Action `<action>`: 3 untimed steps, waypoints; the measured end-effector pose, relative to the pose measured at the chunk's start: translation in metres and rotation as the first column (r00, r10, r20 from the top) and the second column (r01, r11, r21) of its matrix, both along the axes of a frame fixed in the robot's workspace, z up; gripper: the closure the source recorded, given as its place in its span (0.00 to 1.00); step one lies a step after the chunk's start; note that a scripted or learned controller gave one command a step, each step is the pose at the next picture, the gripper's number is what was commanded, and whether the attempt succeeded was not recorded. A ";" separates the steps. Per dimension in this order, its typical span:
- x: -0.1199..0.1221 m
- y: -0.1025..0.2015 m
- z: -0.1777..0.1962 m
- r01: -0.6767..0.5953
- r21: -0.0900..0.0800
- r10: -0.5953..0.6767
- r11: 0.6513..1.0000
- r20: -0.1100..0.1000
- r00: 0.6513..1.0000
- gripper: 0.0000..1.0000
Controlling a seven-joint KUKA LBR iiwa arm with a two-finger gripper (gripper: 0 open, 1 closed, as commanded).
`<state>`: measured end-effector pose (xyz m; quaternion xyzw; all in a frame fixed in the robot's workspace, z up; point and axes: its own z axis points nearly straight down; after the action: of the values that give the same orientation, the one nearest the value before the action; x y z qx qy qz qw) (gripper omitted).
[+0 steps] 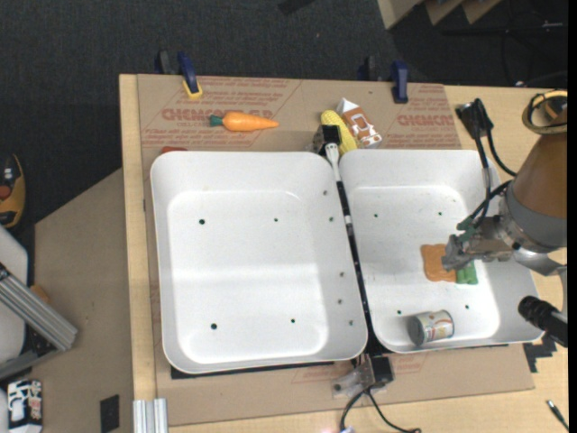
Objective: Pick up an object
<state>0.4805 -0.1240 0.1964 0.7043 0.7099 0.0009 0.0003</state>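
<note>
Camera view: right bin (397, 174) holds the likely target, a flat orange-brown piece (435, 262) with a small green block (467, 275) touching its right side, both on the bin floor right of centre. The gripper (471, 249) sits directly over this pair, its body covering their upper right part, so the target lies straight beneath and slightly left of it. Finger spacing cannot be told; dark hardware blocks the tips, and no grasp is confirmed. The orange-brown piece's visible part reads roughly squarish, long axis unclear; the green block is too covered to give a heading. A silver can (430, 327) lies on its side near the bin's front wall, long axis running left-right, well apart from the gripper. Left bin (180, 174) adjoins. Behind the bins on the desk (144, 115): carrot (243, 123), corn cob (335, 126), brown packet (362, 128). Judgement: a short vertical descent suffices.
</note>
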 end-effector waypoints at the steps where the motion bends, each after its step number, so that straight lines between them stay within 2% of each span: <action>1: -0.003 -0.092 -0.011 0.015 -0.007 -0.015 1.000 -0.001 1.000 1.00; 3: 0.000 -0.100 0.081 0.007 -0.005 -0.007 1.000 0.006 1.000 1.00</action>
<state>0.4803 -0.2244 0.2776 0.7067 0.7075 0.0011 0.0040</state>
